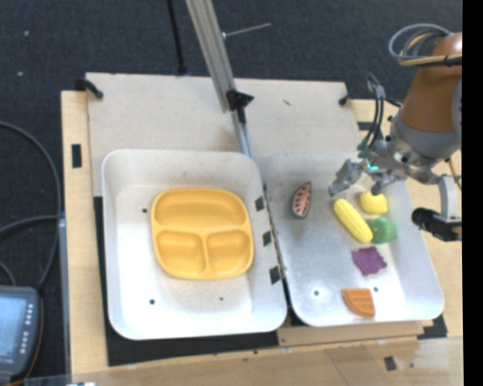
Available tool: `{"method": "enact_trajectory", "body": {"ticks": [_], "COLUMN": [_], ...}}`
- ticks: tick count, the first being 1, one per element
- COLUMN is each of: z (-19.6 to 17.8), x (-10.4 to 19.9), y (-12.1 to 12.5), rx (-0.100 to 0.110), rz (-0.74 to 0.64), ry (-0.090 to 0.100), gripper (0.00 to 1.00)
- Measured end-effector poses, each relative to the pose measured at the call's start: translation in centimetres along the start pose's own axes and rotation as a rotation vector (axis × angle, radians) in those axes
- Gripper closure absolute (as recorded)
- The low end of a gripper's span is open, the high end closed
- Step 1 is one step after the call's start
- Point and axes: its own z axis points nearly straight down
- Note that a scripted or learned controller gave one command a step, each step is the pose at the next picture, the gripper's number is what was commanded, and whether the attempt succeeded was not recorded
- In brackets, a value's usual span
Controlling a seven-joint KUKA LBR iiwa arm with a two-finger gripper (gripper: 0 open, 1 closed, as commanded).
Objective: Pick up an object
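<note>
At the far left, on the dark floor, a grey monitor (8,328) sits at the lower corner, with a black cable (24,155) looping above it. The wooden bench (185,103) carries two shallow white bins side by side.

The left bin (125,296) holds one item: a yellow divided tray (201,232) with three compartments, lying flat near the bin's centre. An aluminium rail (209,39) runs at a slant from the top edge down to the junction between the bins.

The right bin (322,288) holds the pickable objects. In order: a watermelon slice (301,199) near the bin's left wall, set apart from the rest; a brown bread-like piece (359,301) near the front edge; a yellow corn cob (352,219) lying diagonally; a purple object (369,260) just below the cob; a small yellow object (374,203) just beside the cob's upper end; and a green object (381,230) touching the cob's lower right side.

The gripper (362,179) hangs over the back part of the right bin — above the small yellow object and the cob's upper end. Its two fingers stand spread apart, one (344,179) pointing toward the watermelon slice side; nothing sits between them. The arm's orange band (431,95) rises at the right.
</note>
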Motion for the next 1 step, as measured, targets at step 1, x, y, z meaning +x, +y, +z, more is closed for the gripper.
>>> {"method": "enact_trajectory", "body": {"ticks": [1], "z": [6.24], "x": [-0.48], "y": [-0.32], "rx": [0.006], "rz": [0.003], "ry": [-0.001], "gripper": [0.00]}}
